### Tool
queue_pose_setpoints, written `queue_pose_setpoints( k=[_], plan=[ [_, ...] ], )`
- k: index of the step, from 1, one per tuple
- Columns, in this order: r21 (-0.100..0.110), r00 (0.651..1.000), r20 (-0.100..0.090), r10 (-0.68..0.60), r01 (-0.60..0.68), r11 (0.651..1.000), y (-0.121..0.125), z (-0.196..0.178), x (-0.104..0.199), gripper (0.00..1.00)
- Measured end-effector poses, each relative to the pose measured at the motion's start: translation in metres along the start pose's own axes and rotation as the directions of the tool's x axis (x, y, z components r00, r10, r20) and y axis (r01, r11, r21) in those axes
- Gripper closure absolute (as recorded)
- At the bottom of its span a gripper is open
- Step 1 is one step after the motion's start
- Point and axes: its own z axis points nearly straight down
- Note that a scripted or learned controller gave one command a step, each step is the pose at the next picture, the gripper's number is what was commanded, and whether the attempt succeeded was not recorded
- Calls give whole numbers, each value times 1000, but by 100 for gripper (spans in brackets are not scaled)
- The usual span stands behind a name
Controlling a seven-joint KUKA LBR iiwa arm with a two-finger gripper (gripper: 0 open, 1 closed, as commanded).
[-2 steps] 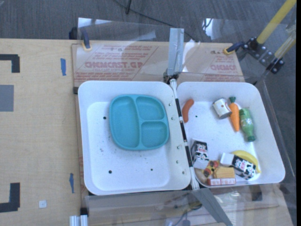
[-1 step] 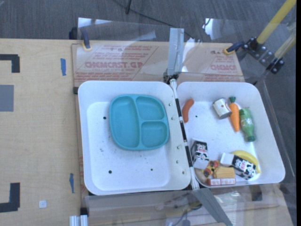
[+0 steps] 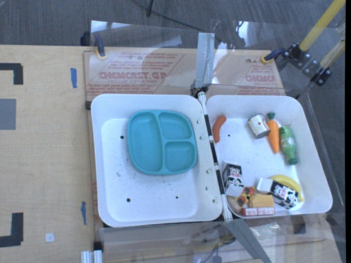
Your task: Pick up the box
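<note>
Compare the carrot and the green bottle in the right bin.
The carrot is orange with a green top; the green bottle is green throughout. The carrot tapers to a point, the bottle keeps a rounder body. The carrot looks slimmer than the bottle. Both lie flat, side by side, in the right bin.

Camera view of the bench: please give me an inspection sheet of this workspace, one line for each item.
Surface: two shallow white bins side by side, left bin and right bin, on a wooden bench.
Job's things: two small black-and-white boxes in the right bin, one near its left wall, one at the front right beside a banana.
Clutter: teal divided plate in the left bin; in the right bin a sausage, a carrot, a green bottle, a small can, mixed toy food at the front.
Pincer: nothing seen.
Cables: dark cable on the floor behind.
Surroundings: grey floor, clear panels, a yellow pole.
</note>
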Motion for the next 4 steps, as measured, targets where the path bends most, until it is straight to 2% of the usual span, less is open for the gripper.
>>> queue_pose_setpoints(
  k=[4],
  plan=[
    [-6,1000,17,-17,17,1000,5,-32,11,100]
  ],
)
